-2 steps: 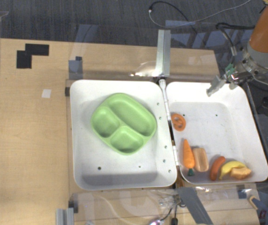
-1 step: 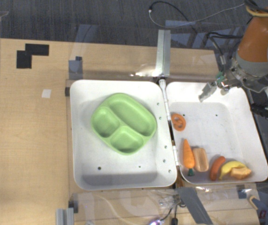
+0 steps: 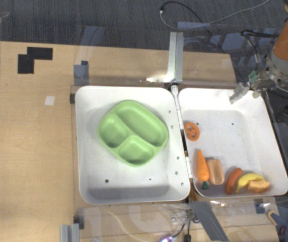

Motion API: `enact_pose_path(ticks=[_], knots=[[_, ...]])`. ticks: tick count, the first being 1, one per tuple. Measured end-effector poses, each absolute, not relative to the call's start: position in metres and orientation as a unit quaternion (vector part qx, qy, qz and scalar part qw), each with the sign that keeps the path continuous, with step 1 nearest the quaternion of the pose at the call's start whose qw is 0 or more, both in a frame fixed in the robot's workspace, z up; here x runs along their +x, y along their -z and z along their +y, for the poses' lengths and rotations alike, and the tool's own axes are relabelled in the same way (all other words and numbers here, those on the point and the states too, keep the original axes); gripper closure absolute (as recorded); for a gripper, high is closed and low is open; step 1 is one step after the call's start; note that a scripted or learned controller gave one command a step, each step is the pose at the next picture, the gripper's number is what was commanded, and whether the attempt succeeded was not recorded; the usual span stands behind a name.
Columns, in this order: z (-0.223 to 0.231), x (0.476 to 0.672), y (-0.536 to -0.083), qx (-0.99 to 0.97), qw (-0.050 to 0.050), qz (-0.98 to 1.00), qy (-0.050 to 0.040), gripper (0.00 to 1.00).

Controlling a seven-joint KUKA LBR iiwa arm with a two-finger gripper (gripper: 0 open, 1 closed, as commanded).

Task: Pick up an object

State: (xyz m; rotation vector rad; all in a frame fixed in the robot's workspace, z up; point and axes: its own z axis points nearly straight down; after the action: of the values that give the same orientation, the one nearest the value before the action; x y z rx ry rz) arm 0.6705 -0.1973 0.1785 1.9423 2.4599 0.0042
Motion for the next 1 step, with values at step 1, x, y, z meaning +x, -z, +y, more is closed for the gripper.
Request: enact_pose_path(ticks=[1], knots=[[-0.2050,0.6355,-0.1104,0.616,0.003,0.788,-0.0012,0.00]])
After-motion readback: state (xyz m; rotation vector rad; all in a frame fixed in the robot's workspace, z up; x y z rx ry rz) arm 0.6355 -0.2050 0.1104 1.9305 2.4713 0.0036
